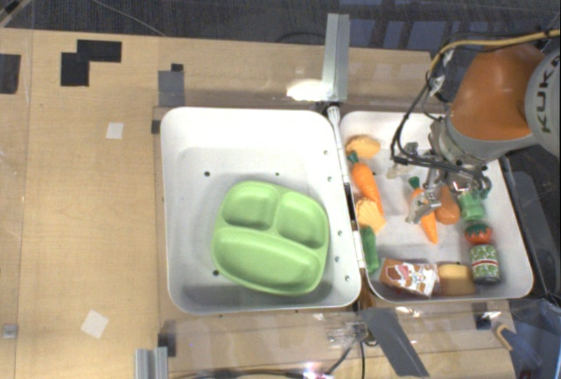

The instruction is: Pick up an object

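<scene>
So the gripper is hanging low over the right bin, right on top of a small orange carrot that lies at a slant on the bin floor. The carrot is short and tapered, bright orange, with its upper end tucked under the metal fingers. Honestly can't tell whether the fingers are spread or closed, or whether they've got anything, too much cabling and hardware in the way.

Taking that carrot as the landmark: just to its right, touching or nearly so, is a rounder orange-brown piece, and beyond that something green partly under the wrist. Below-right of the carrot stands a little bottle with a red cap and green label. Straight below it there's a red-brown packet and a yellowish block side by side along the bin's near wall. Well to the carrot's left, along the divider, are a bun-like thing, a bigger carrot, a pale orange chunk and a dark green veggie, stacked in a column.

Further left of all that, the left bin holds just 1 thing: a lime green divided plate with 3 compartments.
</scene>
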`<state>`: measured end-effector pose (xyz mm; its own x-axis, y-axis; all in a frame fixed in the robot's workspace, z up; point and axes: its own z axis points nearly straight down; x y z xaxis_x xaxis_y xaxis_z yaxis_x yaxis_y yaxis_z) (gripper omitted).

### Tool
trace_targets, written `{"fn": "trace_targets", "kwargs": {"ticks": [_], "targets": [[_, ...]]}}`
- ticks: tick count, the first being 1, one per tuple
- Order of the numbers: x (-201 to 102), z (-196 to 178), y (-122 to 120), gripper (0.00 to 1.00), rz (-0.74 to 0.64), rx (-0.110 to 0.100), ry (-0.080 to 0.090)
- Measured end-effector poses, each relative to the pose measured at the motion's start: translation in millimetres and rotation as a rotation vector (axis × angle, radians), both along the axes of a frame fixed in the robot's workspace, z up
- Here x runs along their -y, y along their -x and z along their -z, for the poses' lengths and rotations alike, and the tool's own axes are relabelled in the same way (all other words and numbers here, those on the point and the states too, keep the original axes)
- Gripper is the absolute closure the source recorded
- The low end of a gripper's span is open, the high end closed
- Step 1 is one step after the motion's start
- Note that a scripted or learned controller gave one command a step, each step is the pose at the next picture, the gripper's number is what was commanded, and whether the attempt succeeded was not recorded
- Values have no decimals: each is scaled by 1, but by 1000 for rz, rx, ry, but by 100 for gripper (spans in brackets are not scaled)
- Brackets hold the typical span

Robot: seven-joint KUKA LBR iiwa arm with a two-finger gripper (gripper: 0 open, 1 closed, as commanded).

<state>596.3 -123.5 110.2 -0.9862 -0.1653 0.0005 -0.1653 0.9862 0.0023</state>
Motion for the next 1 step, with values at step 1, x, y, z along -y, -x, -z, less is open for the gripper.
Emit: {"fn": "trace_targets", "kwargs": {"ticks": [1], "targets": [[-15,20,29,0,33,19,4]]}}
